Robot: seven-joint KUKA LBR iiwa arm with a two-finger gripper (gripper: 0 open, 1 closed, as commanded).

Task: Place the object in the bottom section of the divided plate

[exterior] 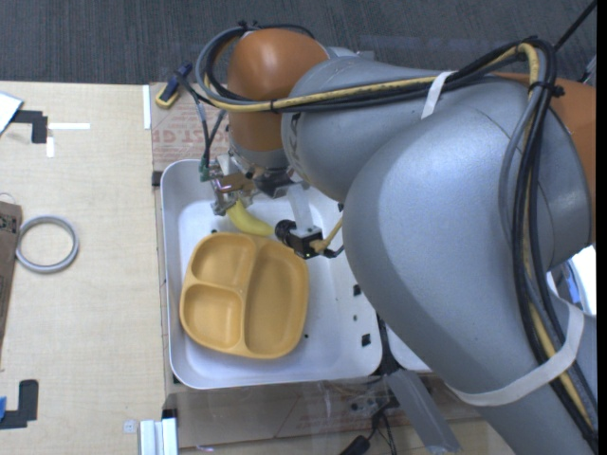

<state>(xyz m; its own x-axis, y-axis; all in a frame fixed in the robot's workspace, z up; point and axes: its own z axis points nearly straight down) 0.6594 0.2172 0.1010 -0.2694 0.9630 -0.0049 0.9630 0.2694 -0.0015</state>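
we see the gripper (230, 194) just above the banana (248, 222), though we cannot tell its state. if its hold is poor, the banana may slip beside the plate (245, 297) into the bin (337, 339).

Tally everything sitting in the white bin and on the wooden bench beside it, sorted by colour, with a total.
Yellow: 2, the yellow three-section plastic divided plate and the yellow banana-shaped object just above it, under the gripper.
Grey: 1, the grey tape ring on the wooden bench.
White: 1, the shallow white bin itself.
Total: 4
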